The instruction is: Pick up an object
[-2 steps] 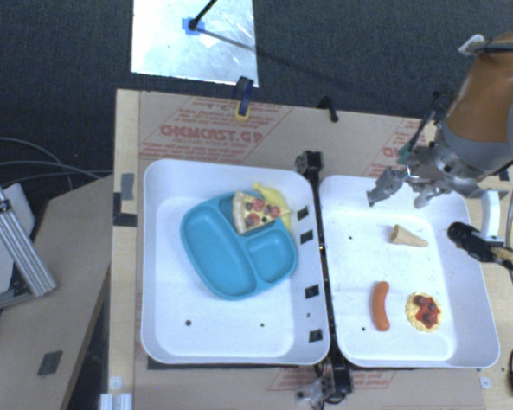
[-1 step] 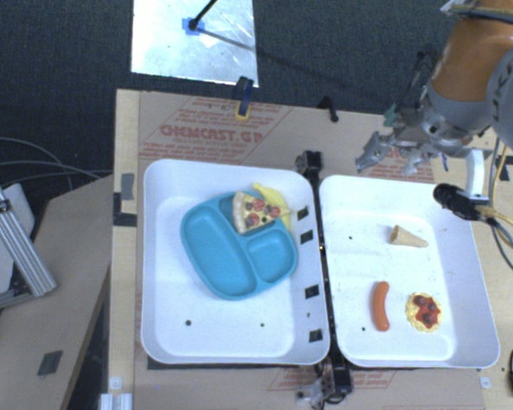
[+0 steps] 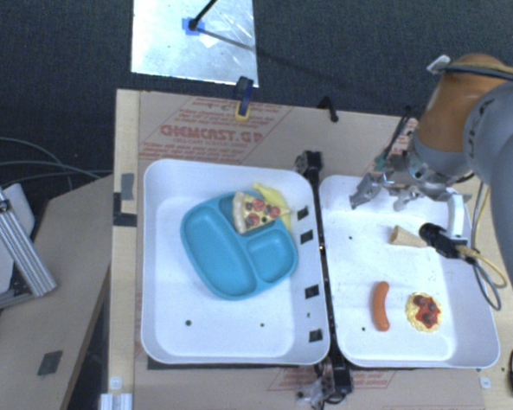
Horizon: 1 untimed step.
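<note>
Gripper [image 3: 380,195]: hovering over right white bin's [image 3: 473,347] far edge, metal fingers spread, pinching nothing.
Nearest: tan wedge [image 3: 405,237] lying just beside.

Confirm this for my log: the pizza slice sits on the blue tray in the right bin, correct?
Not quite. The camera view shows the pizza slice on the blue tray in the left bin, not the right one.

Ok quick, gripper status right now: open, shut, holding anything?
Gripper: jaws open, nothing between them, at the far end of the right bin.
</note>
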Available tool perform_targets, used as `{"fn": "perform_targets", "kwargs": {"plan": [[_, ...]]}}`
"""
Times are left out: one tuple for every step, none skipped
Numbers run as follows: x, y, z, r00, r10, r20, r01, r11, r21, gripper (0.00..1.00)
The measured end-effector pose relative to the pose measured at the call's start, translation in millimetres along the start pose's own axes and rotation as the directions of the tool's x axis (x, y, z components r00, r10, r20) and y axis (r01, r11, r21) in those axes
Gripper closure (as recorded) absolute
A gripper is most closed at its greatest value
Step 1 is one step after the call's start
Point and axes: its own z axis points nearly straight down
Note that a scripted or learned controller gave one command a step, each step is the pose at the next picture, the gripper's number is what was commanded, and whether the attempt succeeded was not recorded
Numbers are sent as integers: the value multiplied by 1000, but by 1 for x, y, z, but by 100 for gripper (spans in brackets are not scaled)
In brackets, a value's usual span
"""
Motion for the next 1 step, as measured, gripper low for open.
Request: {"fn": "perform_targets", "kwargs": {"plan": [[24, -35, 9, 1000, -3, -1, 3, 1000, -6, 0]]}}
